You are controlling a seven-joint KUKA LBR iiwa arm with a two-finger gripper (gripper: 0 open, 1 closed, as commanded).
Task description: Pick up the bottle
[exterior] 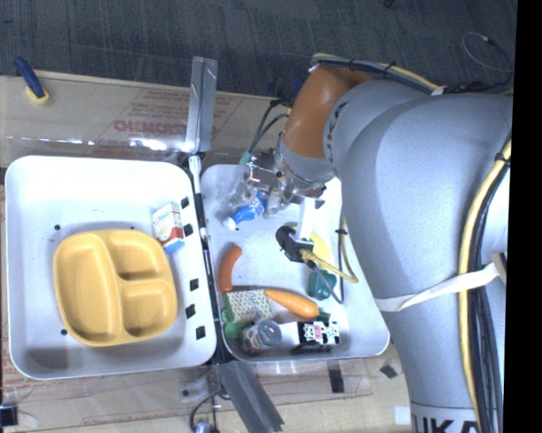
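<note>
Right white bin [361, 319], near edge: a black-and-white patterned pack [317, 333] lay flat, with an orange carrot-shaped toy [291, 301] just behind it. A red sausage-shaped toy [228, 265] lay mid-bin against the wall shared with the left white bin [94, 185]. None of these blocked the target.

Left bin held a yellow compartment tray [116, 286] and a small red-and-white carton [169, 224] at the shared wall. Neither mattered here.

My read of the target: the small clear plastic bottle with the blue label [243, 212]. It lay on its side in the right bin's far corner, by the shared wall. It's blurry, so the ID is a judgement. Its long axis ran diagonally, with the pale cap end toward the shared wall and the near edge, and the body toward the far edge.

The hand [267, 191] sat right over the body end, slightly toward the far edge and away from the shared wall. It was very close or touching; I couldn't tell which. I also couldn't tell whether the hand was spread or closed, and no grip was confirmed. The grey arm [404, 216] covered the bin's outer side.

Next move likely hinges on centring toward the shared wall and closing across the diagonal axis.
</note>
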